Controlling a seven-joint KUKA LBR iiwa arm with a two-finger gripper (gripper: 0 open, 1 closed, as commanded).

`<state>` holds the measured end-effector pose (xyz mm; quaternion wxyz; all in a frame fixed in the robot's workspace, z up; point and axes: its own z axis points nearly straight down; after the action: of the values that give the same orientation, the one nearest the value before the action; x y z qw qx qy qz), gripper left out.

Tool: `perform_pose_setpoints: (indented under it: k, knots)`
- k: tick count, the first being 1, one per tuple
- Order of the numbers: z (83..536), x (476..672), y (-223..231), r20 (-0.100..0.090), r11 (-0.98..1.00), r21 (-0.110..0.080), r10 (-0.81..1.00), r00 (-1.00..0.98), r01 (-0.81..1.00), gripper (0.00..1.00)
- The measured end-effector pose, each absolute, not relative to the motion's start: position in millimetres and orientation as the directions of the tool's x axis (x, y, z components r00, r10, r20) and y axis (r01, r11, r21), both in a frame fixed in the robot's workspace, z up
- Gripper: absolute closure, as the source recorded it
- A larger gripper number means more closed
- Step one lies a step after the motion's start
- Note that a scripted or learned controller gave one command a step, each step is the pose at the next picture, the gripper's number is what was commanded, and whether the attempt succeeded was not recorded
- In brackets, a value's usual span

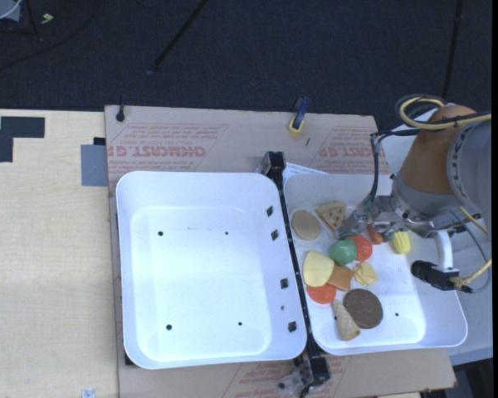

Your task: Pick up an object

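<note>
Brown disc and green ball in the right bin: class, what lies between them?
In the camera view, an orange block and a small tan piece lie between the brown disc and green ball.

Even bright light, slightly soft focus

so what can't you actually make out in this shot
- Tool, camera view: the wrist and cables cover the fingers, so any grip is unreadable.
- Yellow piece: partly under the arm, too small to identify.
- Wedge piece: the brown disc overlaps its upper end.
- Arm: cut off at the right.
</note>
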<state>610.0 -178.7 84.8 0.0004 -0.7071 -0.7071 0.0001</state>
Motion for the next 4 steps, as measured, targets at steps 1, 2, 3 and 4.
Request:
perform_pose_setpoints:
  k: [1,2,3,4]
  knots:
    - [89.8,644.1,-115.0,-0.002,0.003,-0.007,1.000,-0.003,1.000,0.00]
    - [97.5,643.5,-114.1,0.001,0.002,-0.005,1.000,-0.002,1.000,1.00]
    - [87.1,643.2,-98.4,0.000,0.001,-0.004,1.000,-0.001,1.000,1.00]
    - [87.6,643.4,-81.9,0.000,0.001,-0.004,1.000,-0.001,1.000,1.00]
